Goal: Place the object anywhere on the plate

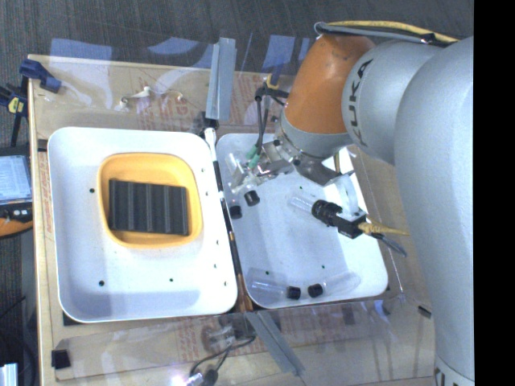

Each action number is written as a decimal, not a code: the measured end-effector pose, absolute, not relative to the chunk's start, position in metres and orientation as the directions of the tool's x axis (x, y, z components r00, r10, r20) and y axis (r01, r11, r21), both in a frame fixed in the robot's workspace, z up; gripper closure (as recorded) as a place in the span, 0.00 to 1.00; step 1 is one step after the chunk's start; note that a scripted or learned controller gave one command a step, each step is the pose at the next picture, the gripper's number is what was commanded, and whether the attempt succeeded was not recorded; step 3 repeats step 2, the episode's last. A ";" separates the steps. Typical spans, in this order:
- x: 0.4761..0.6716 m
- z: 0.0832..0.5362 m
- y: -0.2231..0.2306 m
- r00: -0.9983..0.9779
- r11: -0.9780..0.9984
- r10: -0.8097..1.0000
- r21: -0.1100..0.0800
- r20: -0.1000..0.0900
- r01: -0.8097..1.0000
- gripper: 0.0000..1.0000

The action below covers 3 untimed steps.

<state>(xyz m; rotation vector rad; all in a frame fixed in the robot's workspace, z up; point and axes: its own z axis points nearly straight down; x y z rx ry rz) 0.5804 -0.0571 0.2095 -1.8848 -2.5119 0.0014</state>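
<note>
A yellow plate (pixel 145 166) lies in the left bin (pixel 80 288), with a dark ridged block (pixel 150 207) on its middle. My gripper (pixel 242 185) is low over the upper left corner of the right bin (pixel 306 252), close to the wall between the bins. Two small black pieces (pixel 236 211) show just beneath it, and I cannot tell whether they belong to it. Two clear tubes with black caps (pixel 294 292) lie along the right bin's front edge. I see nothing clearly held in the gripper.
The grey arm with its orange band (pixel 322 87) covers the right bin's far right side. A metal rail (pixel 219 79) stands behind the bins, and a raised divider (pixel 224 215) separates them. Clamps and cables sit at the bench's left edge (pixel 24 79).
</note>
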 end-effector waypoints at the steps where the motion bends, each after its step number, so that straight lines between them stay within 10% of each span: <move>1: 0.595 0.191 -0.042 -0.417 0.417 0.909 -0.003 0.003 0.909 1.00; 2: 0.595 0.192 -0.042 -0.416 0.416 0.909 -0.003 0.002 0.909 0.00; 3: 0.595 0.192 -0.042 -0.416 0.416 0.909 -0.003 0.002 0.909 0.00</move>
